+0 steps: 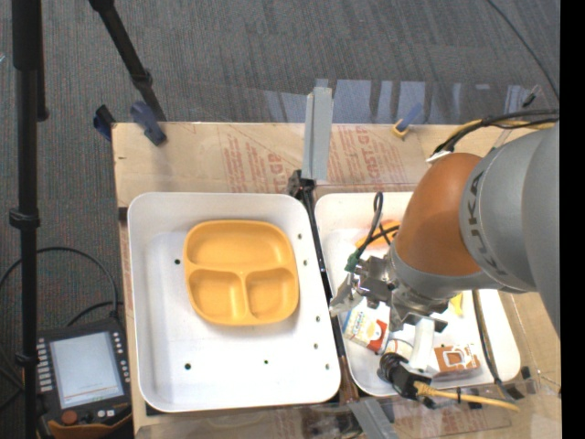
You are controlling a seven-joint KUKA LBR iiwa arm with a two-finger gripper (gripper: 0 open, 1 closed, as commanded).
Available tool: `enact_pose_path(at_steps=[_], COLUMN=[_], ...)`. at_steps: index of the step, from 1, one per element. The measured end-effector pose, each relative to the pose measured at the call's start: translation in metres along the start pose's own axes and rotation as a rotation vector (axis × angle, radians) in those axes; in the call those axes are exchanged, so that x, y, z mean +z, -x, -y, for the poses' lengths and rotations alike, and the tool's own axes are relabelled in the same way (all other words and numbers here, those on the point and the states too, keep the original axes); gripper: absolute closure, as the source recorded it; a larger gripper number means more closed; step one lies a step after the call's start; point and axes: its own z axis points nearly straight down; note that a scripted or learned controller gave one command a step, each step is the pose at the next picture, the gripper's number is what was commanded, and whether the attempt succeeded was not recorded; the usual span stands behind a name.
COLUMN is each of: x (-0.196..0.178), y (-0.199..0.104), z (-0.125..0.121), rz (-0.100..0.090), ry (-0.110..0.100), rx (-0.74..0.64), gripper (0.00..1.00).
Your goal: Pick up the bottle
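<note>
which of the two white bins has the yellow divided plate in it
The left bin, on the side away from the arm. The yellow divided plate lies in it; the right bin holds small clutter.

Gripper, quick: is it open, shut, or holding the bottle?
Gripper: cannot be told; it is low over the right bin, and the arm's wrist covers it.

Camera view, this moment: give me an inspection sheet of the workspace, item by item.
Surface: two white bins, left bin and right bin, side by side on a board.
Job's things: bottle not identifiable under the arm.
Clutter: yellow divided plate in left bin; small packages in right bin.
Tool: low over the right bin, fingers unclear.
Cables: black cable on the arm.
Surroundings: pendant on grey carpet, stand at left.
</note>
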Motion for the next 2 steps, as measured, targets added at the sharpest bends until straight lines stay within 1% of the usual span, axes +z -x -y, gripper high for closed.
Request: enact_pose_path(at_steps=[1,2], x=[-0.0006,0.0003], y=[-0.0089,-0.0130], z=[0.0056,0.0080], rz=[-0.001,0.002], ry=[0.002,0.000], rx=[0.117,0.726], gripper=[0.00,0.00])
